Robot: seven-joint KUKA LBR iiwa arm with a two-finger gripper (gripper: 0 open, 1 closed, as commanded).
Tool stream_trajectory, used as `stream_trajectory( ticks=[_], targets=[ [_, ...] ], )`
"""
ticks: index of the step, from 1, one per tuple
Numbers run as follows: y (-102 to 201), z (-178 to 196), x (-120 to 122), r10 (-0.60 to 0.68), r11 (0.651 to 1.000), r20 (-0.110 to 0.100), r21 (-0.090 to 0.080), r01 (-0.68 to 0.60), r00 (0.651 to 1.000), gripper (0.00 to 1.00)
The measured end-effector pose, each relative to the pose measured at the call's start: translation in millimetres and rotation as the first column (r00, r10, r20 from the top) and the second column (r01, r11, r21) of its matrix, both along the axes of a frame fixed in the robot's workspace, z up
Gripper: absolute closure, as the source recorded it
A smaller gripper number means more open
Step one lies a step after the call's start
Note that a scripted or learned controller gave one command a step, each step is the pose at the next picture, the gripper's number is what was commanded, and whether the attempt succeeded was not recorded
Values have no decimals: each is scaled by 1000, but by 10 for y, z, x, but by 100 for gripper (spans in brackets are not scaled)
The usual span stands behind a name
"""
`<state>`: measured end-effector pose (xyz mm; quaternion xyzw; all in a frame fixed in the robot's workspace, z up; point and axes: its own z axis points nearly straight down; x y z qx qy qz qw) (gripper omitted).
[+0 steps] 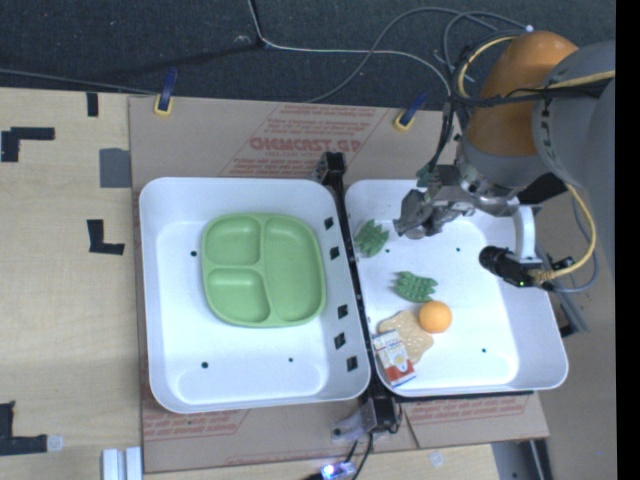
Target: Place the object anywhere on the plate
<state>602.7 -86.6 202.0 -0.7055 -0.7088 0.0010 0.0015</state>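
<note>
A light green plate (265, 268) with three compartments lies in the left bin (170, 298). In the right bin (500, 348) lie a green leafy piece (371, 238) near the divider, a second green piece (414, 286), an orange ball (434, 317), a tan toast-like piece (404, 330) and a small red and white carton (395, 358). My gripper (412, 223) hovers over the right bin's upper part, just right of the first green leafy piece. Nothing shows between its fingers.
Both bins rest on a cardboard sheet (300, 138) clamped at the back. Cables (400, 38) loop behind the arm. A black fitting with a yellow cable (510, 265) hangs over the right bin's right side.
</note>
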Motion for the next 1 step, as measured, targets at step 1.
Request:
stream_trajectory(
  ticks=[1],
  targets=[
    [582,130,-106,0,1000,1,0,0,1000,100]
  ],
)
